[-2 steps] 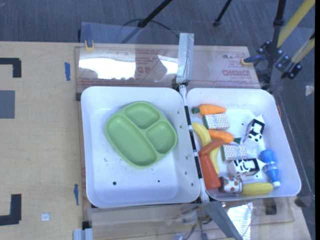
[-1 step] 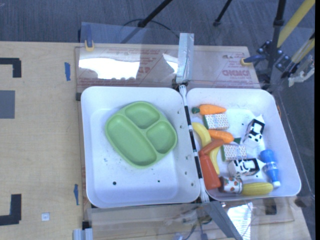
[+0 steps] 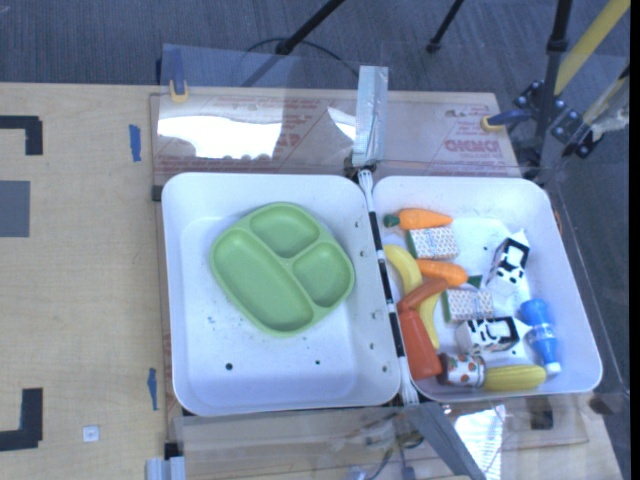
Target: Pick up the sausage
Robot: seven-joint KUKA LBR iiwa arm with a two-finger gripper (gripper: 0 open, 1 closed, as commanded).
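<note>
Corn (image 3: 515, 376) and a small can (image 3: 462, 370) sit at the near edge of the right bin (image 3: 470, 190). Beside them the sausage (image 3: 418, 336) lies along the left wall, touching a banana (image 3: 403, 265). It looks light, stiff and probably slippery; its straight near half seems best to grip.

My view is bright, and the light falls from above. The clear plastic sheet (image 3: 330, 118) at twelve o'clock shines with white glare, mostly at its eleven o'clock end. More glare sits on the clear panel (image 3: 480, 433) at five o'clock. The two shallow white bins (image 3: 200, 368) are so bright that their walls look washed out. The green divided plate (image 3: 283, 266) casts only a thin, soft shadow. Everything looks a little fuzzy, so the small toys (image 3: 470, 298) at three o'clock blur together. The dark floor (image 3: 100, 18) at eleven o'clock looks dim.
</note>
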